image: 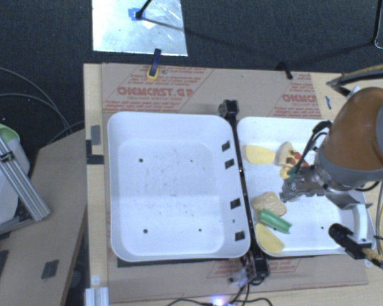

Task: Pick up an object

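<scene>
The right bin holds several small objects along its left side: a yellow piece, a cream and red item, a tan cracker-like piece, a green piece and another yellow piece. My gripper hangs low over the right bin, just right of the tan piece and below the cream and red item. The grey arm with its orange band covers the bin's right half. The fingertips are too small and dark to read.
The left bin lies beside the right one, divided from it by a black strip with clips. Both rest on a cardboard sheet. An aluminium frame stands at the far left.
</scene>
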Controlling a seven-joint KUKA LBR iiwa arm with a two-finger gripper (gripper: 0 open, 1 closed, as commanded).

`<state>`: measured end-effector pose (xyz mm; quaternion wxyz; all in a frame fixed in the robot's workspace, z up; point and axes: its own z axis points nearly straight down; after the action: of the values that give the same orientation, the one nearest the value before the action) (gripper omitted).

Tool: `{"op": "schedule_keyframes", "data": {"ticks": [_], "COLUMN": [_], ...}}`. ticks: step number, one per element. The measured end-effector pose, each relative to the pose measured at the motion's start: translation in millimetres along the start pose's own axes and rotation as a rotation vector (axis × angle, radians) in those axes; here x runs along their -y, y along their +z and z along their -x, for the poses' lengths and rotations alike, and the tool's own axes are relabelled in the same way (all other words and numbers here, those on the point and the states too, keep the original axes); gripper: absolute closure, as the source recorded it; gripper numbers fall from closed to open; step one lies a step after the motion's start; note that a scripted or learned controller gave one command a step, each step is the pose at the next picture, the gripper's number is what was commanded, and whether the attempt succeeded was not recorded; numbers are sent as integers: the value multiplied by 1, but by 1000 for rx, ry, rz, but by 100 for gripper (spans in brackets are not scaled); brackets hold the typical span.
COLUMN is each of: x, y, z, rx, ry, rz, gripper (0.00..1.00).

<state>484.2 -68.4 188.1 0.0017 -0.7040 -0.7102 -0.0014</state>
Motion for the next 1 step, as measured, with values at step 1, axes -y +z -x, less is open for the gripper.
{"op": "schedule_keyframes", "data": {"ticks": [1], "x": [-3], "y": [4], "z": [-54], "rx": [1], "ry": [-2], "rz": [1], "gripper": [100]}}
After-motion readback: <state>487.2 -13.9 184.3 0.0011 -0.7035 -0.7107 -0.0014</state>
